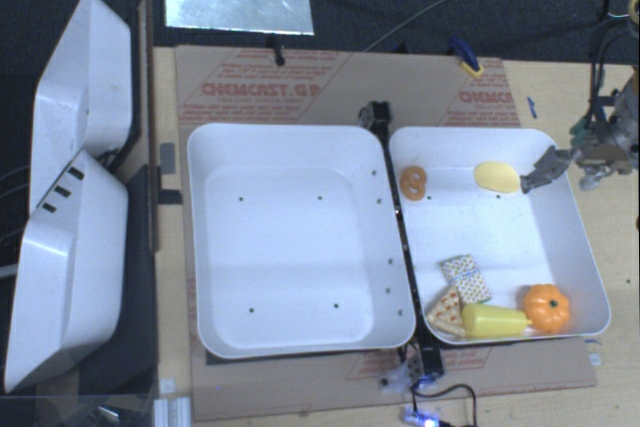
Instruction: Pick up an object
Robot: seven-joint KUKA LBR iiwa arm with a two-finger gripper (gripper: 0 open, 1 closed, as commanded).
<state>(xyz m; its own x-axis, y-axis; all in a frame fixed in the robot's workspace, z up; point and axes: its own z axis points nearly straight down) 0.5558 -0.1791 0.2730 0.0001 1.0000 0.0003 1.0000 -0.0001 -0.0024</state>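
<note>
Around the right bin (590, 287), taken as the landmark: to its left, the left bin (290, 235) adjoins it at a shared rim. Inside the right bin, a pretzel (413, 180) and pale yellow piece (497, 177) lie near its far wall; a patterned block (466, 278), cracker (446, 312), yellow pepper (492, 320) and orange pumpkin (546, 307) cluster at its near corner. The gripper (545, 170) hangs over the far right part, just right of the pale yellow piece; whether it is open I cannot tell. Nothing is lifted, so I judge the pick not yet made. Beneath lies cardboard (270, 85) on dark floor.
</note>
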